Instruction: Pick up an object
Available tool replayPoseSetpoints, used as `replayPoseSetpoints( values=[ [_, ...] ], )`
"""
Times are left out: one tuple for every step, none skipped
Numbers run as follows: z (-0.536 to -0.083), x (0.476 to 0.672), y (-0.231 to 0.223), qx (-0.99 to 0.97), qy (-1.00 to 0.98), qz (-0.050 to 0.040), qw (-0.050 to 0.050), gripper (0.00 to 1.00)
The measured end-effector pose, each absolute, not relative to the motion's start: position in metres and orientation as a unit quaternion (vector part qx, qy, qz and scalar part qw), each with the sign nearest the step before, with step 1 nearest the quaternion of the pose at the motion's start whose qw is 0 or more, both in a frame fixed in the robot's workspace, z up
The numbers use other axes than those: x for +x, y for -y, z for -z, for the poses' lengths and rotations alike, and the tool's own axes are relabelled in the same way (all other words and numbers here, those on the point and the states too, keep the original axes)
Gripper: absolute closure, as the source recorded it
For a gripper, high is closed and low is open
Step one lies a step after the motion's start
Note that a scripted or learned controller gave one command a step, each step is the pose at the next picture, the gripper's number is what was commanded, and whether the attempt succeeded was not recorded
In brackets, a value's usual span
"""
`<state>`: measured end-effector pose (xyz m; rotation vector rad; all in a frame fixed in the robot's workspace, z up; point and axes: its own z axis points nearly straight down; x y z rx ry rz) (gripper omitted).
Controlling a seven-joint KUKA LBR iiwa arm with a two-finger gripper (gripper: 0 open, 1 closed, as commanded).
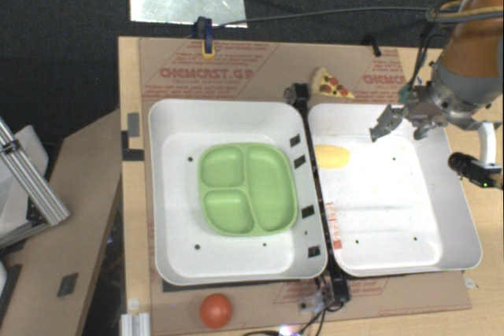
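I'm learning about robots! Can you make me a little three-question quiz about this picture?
1. True or false: the green tray lies in the left bin.
2. What colour is the small thing in the right bin?
3. Where is the red ball? A in the left bin, B in front of the bins, C in the gripper.

Key: 1 true. 2 yellow. 3 B.

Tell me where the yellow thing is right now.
The yellow thing lies in the right bin, near its upper left corner beside the divide from the left bin. The claw hangs to its right.
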<state>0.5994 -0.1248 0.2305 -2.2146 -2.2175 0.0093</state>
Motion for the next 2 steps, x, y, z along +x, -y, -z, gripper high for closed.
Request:
replayPoseSetpoints(
  values=[
    [-0.237,0.602,0.125,-0.706,0.708,0.0004,-0.001,0.0],
    [-0.189,0.607,0.117,-0.705,0.709,-0.0006,0.001,0.0]
  ],
)
